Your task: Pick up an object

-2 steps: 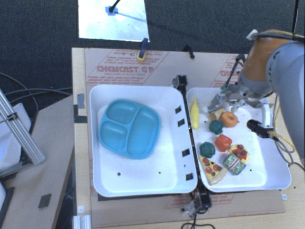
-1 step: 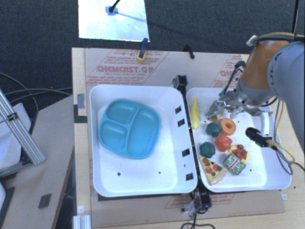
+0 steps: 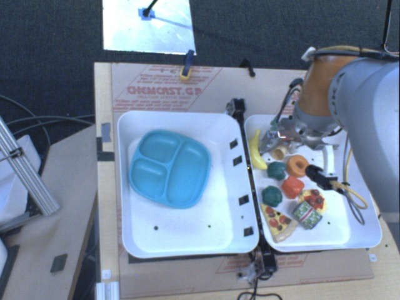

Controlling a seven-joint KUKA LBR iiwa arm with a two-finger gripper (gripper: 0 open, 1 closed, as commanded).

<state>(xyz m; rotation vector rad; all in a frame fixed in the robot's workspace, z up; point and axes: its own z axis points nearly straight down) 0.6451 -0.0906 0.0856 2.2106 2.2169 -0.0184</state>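
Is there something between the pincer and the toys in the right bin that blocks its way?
Nothing visible blocks it. The pincer is already low in the right bin, beside the banana, with the orange ring and a dark green toy just in front. The toys lie close together, so a neighbour may get bumped.

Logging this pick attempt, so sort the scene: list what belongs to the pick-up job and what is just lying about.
Part of the job:
end effector, low in the right bin
yellow banana
orange ring
red tomato
two dark green pieces
pizza slice

Just lying about:
blue divided plate in the left bin
cardboard sheet
yellow clamp
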